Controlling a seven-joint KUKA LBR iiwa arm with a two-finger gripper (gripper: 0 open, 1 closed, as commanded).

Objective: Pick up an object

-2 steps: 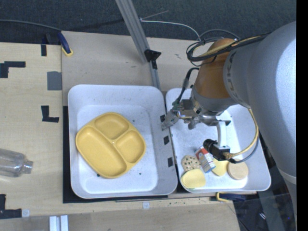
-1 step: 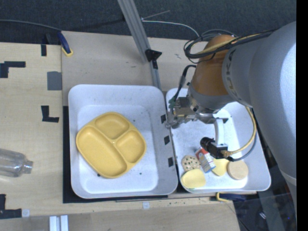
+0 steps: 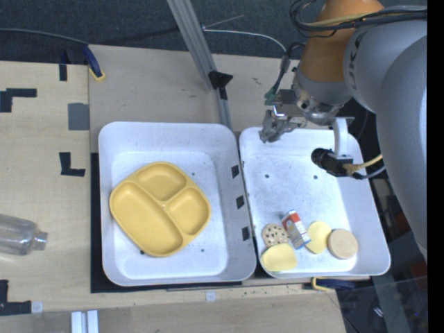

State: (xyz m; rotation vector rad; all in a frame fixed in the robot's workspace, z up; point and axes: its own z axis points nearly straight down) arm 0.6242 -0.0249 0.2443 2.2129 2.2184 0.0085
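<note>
My gripper (image 3: 272,132) hangs over the far left corner of the right bin (image 3: 305,179), high above its floor, with nothing seen between its fingers. At the bin's near edge lies a cluster of small items: a chocolate-chip cookie (image 3: 275,234), a small red and white carton (image 3: 296,228), a yellow piece (image 3: 279,258), another yellow piece (image 3: 318,236) and a tan round disc (image 3: 343,243). The gripper is well away from this cluster, toward the back.
The left bin (image 3: 125,144) holds a yellow divided plate (image 3: 159,207). A metal pole (image 3: 194,40) slants across the back of the bench. A clear plastic bottle (image 3: 19,234) lies at the far left on the bench.
</note>
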